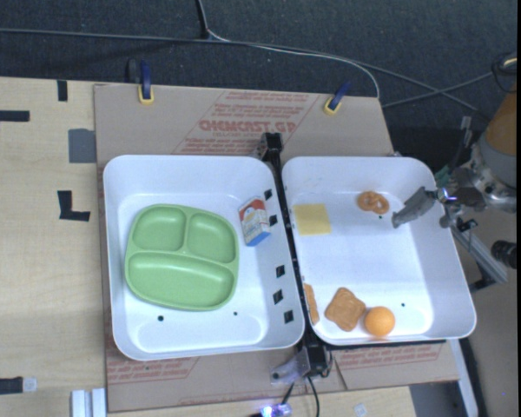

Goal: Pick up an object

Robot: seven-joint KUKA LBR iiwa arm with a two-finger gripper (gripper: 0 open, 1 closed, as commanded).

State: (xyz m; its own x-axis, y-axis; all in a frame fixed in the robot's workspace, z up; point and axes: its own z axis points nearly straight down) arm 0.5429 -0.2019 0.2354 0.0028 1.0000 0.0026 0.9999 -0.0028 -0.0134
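Observation:
My gripper [434,215] hangs over the right edge of the right bin [447,320], open with nothing between its fingers. One grey finger [411,208] points left toward a small orange pretzel-like piece [373,202], which lies just to its left and apart from it. A pale yellow square [313,219] lies at the bin's upper left. At the bin's front are a brown toast-like piece [345,308], an orange ball [379,321] and a brown piece [311,302] against the left wall.
The left bin [122,181] holds a green divided plate [182,254] and a small white, red and blue carton [254,221] near its right wall. A black divider [282,233] runs between the bins. Cables cross the dark floor behind.

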